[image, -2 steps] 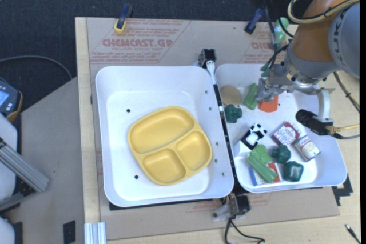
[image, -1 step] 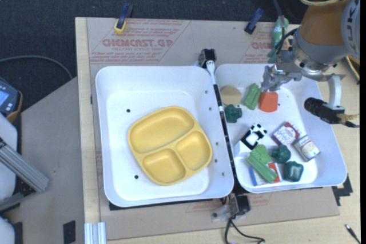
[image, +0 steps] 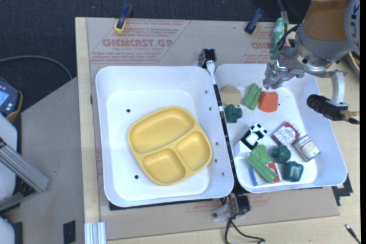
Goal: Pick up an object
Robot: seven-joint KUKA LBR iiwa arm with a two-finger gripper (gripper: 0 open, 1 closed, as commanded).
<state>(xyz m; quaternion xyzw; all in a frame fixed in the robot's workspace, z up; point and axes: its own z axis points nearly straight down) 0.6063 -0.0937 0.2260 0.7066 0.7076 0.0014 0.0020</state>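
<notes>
Camera view looks down on two white bins side by side on a brown bench. Left bin (image: 114,123) has a yellow tray (image: 170,144) with three parts, and its long side runs from upper left to lower right. Right bin (image: 326,140) holds a lot of small toys. The grey arm (image: 329,14) with its orange band comes in from the right, and the gripper (image: 274,82) hangs low over the back of the right bin. It is too small and dark to tell if it is spread or pressed together, and nothing can be seen pinched in it. Just under it sits an orange block (image: 268,101), very near the tip. Just beside the block on the left lies a light green piece (image: 251,96), tilted, with its long side running from upper right to lower left. A tan round thing (image: 230,92) lies near the bin's left wall, and a dark green toy (image: 233,114) is below it. More toward the front are a black and white toy (image: 253,136), a red packet (image: 285,134), a small can (image: 307,147) lying on its side, and a green block (image: 262,162) pointing to the lower right.
</notes>
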